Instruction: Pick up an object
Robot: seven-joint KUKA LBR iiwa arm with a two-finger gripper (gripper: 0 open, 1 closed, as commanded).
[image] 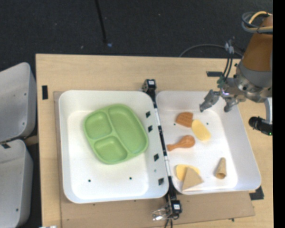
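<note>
Top-down slanted view of a pale wood bench [99, 70] w/ two shallow white plastic bins side by side.

Progress: the pick has not happened yet, as far as can be judged. The grey arm w/ orange band reaches in from the right, and its two-finger gripper [219, 101] hangs over the far edge of the right bin [237, 127], near its far right corner. The claw is spread wide, nothing between the fingers. All objects lie on the bin floor. Left to do: choose one, come down over it, close, lift.

Right bin contents, all toy-food-like pieces, smooth and prob. plastic:
- a brown rounded lump like a small bun [184, 119], toward the far middle; nearest to the claw.
- a pale yellow oblong piece [201, 130], touching or just beside the bun, on the side toward the bin's right edge.
- an orange-brown drumstick shape [182, 143], thick rounded end and thin handle, handle pointing at the bin's left edge.
- a yellow rounded slice [181, 171] w/ a tan wedge [192, 178] overlapping it, at the near left corner.
- a small tan cone [221, 168], near the near edge, right of the wedge, apart from it.

Left bin [69, 175]: holds a light green plastic plate w/ three compartments [115, 133], rounded corners, glossy, lying flat and turned at an angle, about the middle of the bin.

Judgement: the bun or yellow piece is the likeliest target, being closest; both are rounded and smooth, so may slip.
</note>
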